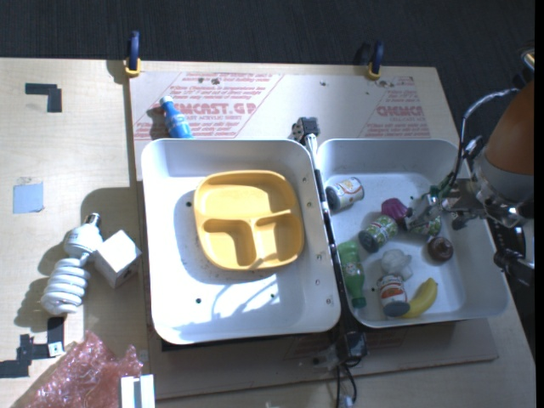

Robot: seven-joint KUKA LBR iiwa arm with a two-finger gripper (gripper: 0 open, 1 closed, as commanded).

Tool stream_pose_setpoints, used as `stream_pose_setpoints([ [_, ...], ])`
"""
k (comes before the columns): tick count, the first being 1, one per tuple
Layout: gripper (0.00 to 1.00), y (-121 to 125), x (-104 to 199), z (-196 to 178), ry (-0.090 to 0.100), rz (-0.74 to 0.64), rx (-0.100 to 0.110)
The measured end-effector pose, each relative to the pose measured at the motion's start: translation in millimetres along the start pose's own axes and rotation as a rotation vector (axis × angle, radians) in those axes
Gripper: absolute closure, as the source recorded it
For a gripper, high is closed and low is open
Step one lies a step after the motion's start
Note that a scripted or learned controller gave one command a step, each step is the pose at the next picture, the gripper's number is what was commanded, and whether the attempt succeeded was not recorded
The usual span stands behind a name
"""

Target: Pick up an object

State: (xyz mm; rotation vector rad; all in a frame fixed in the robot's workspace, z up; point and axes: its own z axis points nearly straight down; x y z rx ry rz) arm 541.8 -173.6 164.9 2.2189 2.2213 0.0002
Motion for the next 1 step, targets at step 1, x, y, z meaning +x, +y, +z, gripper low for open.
stream_pose_setpoints([
  [1,0.00,-28.6,-10.6,55.2,-0.003,0.003,-0.008],
])
